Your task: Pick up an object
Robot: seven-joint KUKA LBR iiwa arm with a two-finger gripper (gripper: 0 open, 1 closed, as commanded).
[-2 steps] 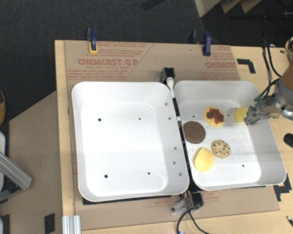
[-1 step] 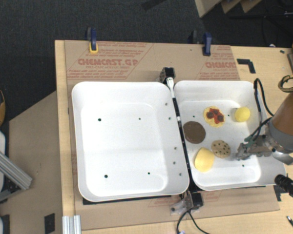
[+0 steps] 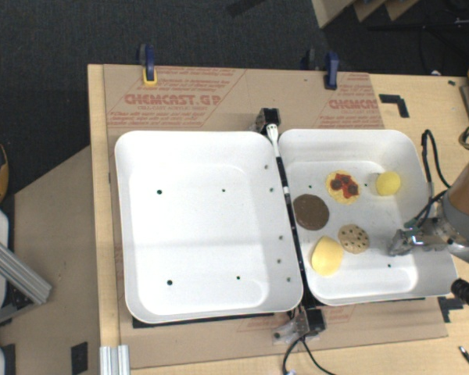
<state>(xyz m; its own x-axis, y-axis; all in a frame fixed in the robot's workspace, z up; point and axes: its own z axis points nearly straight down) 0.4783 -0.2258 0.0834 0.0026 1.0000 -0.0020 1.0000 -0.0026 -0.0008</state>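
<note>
We judge the pick to be at its start: nothing has left the right bin, and every object in it lies flat on the bin floor. The gripper sits low over the bin floor, well to the right of the chocolate-chip cookie, and nothing is between its tips; whether those tips are spread or pressed together we cannot tell, because they are small and blurred here. Taking that cookie as our landmark, the nearest candidate is the cookie itself, with bare white floor between it and the gripper. Just left of and below the cookie lies a pale yellow lemon-like piece, almost touching it. Up and to the left of the cookie is a dark brown disc, and above the cookie a small jam tart with a red centre; up and to the right of the cookie sits a yellow ball. The left bin lies well to the left of the cookie. What is left, as we see it, is the whole job: reach one item, close on it and lift. The cookie is round, so it has no long axis and points no way; the lemon-like piece is slightly longer top-right to bottom-left.
</note>
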